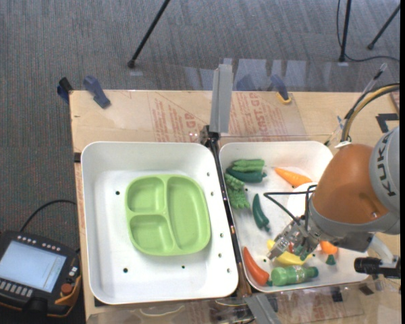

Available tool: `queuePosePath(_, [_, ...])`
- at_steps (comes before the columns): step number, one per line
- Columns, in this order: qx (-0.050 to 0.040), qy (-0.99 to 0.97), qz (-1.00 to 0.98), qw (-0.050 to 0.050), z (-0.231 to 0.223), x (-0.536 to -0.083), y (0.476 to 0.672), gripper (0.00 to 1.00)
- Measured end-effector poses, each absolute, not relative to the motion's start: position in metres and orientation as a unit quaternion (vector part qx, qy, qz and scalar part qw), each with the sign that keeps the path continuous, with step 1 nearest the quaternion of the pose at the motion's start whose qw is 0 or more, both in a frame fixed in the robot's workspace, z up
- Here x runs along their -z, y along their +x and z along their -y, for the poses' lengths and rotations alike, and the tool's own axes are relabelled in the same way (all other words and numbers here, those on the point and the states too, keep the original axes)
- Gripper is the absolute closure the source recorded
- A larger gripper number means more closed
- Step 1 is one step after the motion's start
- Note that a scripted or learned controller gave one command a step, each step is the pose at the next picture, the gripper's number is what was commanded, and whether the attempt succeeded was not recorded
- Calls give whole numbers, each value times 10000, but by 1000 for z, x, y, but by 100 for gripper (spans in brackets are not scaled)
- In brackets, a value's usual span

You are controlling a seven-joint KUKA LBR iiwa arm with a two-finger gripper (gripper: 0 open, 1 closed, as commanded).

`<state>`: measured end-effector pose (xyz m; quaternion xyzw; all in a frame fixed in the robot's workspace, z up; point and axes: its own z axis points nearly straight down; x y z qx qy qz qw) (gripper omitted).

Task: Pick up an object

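Note:
The right bin holds several toy vegetables: a green pepper, an orange carrot, a leafy green piece, a dark green chili, a red-orange pepper, a green bottle-shaped piece and a yellow piece. My gripper is low over the bin's front right part, right above the yellow piece. The orange-banded wrist covers the bin's right side. Whether anything sits between the fingers is hidden.
The left bin carries a light green divided plate. A metal post rises at the back between the bins. A teach pendant lies on the floor at the lower left.

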<state>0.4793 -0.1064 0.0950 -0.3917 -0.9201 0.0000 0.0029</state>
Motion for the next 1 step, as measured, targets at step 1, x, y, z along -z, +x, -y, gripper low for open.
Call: queuePosePath(1, [18, -4425, 8968, -17, 31, -189, 478, 100])
